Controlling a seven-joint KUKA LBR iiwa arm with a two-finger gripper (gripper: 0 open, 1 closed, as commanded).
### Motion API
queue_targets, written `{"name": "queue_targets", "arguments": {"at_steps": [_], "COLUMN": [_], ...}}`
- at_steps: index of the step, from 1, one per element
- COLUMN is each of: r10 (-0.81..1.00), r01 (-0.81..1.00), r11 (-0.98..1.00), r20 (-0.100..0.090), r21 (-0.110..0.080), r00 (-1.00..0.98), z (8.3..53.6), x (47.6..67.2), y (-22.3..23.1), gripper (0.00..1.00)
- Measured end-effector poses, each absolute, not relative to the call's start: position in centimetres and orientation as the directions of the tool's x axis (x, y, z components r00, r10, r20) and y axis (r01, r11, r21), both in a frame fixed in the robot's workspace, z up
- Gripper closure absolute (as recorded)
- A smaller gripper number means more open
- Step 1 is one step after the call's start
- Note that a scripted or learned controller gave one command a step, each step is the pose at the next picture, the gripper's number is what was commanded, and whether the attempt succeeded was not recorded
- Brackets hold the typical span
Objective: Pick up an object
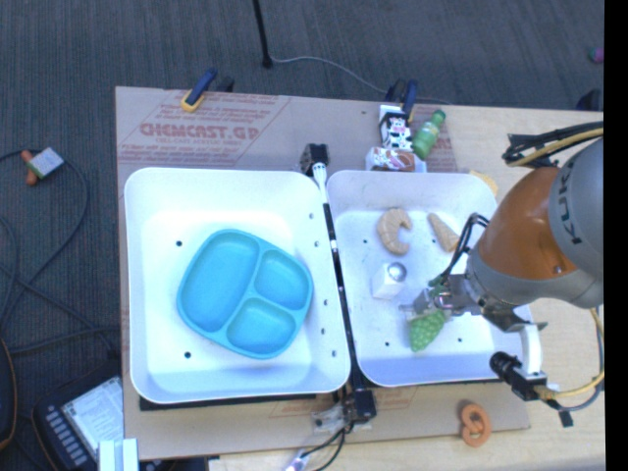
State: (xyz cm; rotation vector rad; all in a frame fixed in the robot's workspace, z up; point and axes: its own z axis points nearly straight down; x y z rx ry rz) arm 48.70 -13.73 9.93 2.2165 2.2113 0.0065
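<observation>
Nearest the camera, a small orange pretzel-shaped ring (pixel 475 423) lies on the bare bench edge, outside the bins. Just above it, in the right white bin (pixel 365 356), the two-finger gripper (pixel 439 300) hangs low over a green bumpy plastic piece, perhaps a toy bunch of grapes (pixel 424 331), which sits near the bin's front wall. Whether the pincer is spread or closed cannot be told; the wrist hides it. To do the pick well, the arm would likely need to centre over the green piece and come straight down, keeping clear of the small white cube-like block (pixel 389 280) just to its left. Further back lie a tan curled croissant-shaped toy (pixel 394 229) and a tan elongated piece (pixel 444 231). The left white bin (pixel 157 199) holds a blue three-compartment plastic plate (pixel 245 292). Beyond the bins, a brown printed cardboard sheet (pixel 201 130) covers the bench, then dark grey carpet (pixel 98 27) with cables.
</observation>
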Motion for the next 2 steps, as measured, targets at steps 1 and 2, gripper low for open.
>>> {"name": "queue_targets", "arguments": {"at_steps": [1, 2], "r10": [1.0, 1.0], "r01": [1.0, 1.0], "r11": [0.002, 0.002], "r20": [0.0, 0.0], "r21": [0.001, 0.0], "r00": [-0.002, -0.002], "z": [18.5, 19.3], "x": [57.0, 62.2], "y": [-6.4, -1.1], "gripper": [1.0, 1.0]}}
